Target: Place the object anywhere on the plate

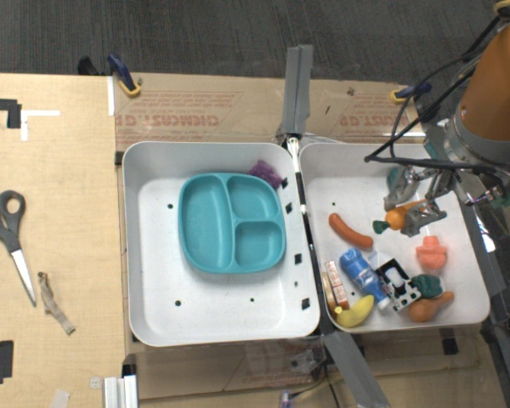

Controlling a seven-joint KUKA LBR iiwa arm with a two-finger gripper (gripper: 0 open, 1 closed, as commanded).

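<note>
The gripper (405, 213) hangs over the right bin (472, 313) near its back edge, fingers clamped on a small orange object (394, 219) with a green tip. The teal plate (233, 223) lies in the left bin (144, 296), bare bin floor all around it, a purple thing (266, 172) half hidden behind its far rim. The arm (493, 83) is cut off at upper right.

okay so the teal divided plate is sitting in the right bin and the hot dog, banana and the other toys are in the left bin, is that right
Not quite: the bins are swapped. The camera view shows the teal divided plate in the left bin, while the hot dog, banana and the other toys lie in the right bin.
</note>
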